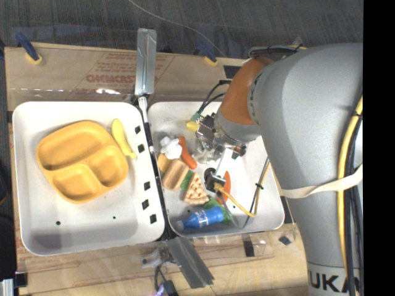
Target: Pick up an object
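- The grey arm (308,122) is reaching in from the right, with its orange band (241,94) showing above the wrist.
- The gripper (210,142) is hanging low over the upper middle of the right bin (266,209).
- Whether the gripper is clenched or released I cannot tell, because the wrist is covering most of it from above.
- The things that could be picked are lying mostly in the left half of the right bin, in a loose cluster.
- A red-orange sausage (187,153) is lying at a slant just left of the gripper, near it; I cannot tell whether the two are touching.
- A small white toy (168,145), possibly a garlic bulb, is sitting against the sausage's upper end.
- A hot dog bun (174,172) is lying just below the sausage, close to the bin's left wall.
- A pizza slice (196,190) is lying beside the bun, toward the near side.
- A blue bottle (202,219) is lying on its side along the bin's near wall, with a green piece (218,203) just above it.
- A small yellow piece (192,126) is sitting up-left of the gripper.
- In the left bin (24,190), a yellow divided tray (82,159) is taking up the middle.
- A banana (122,138) is resting at the tray's upper right edge, touching it.
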### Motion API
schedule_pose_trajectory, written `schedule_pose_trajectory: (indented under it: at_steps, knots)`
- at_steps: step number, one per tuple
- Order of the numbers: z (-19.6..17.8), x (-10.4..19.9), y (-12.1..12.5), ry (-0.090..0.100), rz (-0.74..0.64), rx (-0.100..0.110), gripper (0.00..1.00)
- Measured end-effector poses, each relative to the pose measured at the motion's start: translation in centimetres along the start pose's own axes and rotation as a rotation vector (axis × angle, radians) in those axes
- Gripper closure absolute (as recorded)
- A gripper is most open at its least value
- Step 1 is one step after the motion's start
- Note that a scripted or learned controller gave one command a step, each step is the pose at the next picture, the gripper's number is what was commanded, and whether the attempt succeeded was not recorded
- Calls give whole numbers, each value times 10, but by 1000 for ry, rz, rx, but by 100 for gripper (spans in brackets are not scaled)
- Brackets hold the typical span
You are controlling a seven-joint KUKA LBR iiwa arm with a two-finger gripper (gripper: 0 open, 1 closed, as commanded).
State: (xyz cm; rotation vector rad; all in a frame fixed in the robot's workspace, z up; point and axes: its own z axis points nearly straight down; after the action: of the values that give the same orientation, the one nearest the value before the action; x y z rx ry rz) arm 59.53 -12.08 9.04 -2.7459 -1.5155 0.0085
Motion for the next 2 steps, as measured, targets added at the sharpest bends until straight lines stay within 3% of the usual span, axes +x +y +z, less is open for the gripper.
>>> schedule_pose_trajectory:
  at_steps: [1,2]
  knots:
    - [-44,-22,-35,1,242,0,100]
    - [-64,-52,-110,2,471,1,100]
